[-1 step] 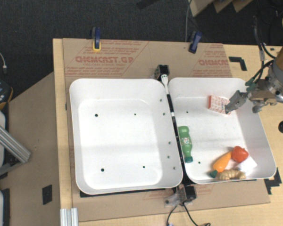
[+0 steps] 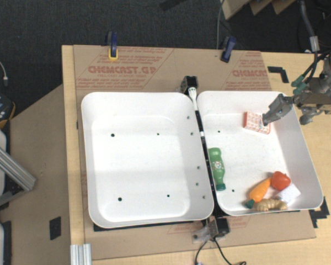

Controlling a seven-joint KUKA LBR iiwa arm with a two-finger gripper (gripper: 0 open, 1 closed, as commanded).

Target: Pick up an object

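The right bin (image 2: 306,148) holds several small objects. A pink and white checkered block (image 2: 256,122) lies near its far side. My gripper (image 2: 276,111) reaches in from the right and its tip sits right at the block's right edge, low over the bin. A green bottle (image 2: 215,168) lies along the bin's left wall. An orange carrot (image 2: 259,190), a red tomato (image 2: 280,180), a white piece (image 2: 291,192) and a tan knobbly root (image 2: 270,205) cluster in the near right corner.
The left bin (image 2: 94,148) stands beside the right one, with a black divider strip (image 2: 200,137) between them. Both rest on a brown board (image 2: 154,65) held by blue clamps (image 2: 112,44) at the back. Cables hang behind the arm at the upper right.
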